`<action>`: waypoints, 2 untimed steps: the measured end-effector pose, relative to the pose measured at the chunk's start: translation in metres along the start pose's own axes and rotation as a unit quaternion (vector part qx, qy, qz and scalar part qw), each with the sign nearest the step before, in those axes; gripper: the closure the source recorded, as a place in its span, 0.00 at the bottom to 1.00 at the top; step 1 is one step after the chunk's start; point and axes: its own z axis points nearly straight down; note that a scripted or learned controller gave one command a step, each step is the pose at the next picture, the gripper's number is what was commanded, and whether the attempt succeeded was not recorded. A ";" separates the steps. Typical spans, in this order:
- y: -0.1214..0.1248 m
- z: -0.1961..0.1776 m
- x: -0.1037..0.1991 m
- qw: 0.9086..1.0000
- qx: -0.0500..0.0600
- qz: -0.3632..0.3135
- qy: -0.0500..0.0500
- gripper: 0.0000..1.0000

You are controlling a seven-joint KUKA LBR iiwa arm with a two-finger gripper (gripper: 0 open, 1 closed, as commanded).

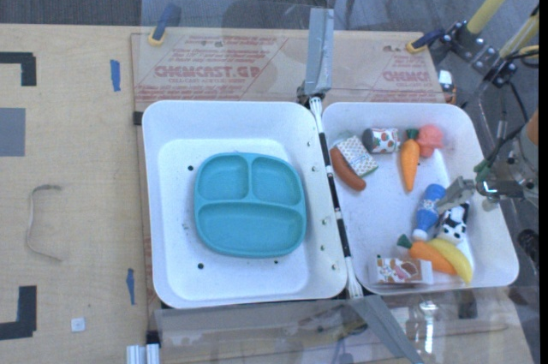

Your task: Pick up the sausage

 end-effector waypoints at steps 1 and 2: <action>-0.011 -0.055 0.060 0.997 -0.003 -0.075 -0.001 0.00; 0.043 0.011 0.111 0.998 0.001 -0.059 0.000 0.00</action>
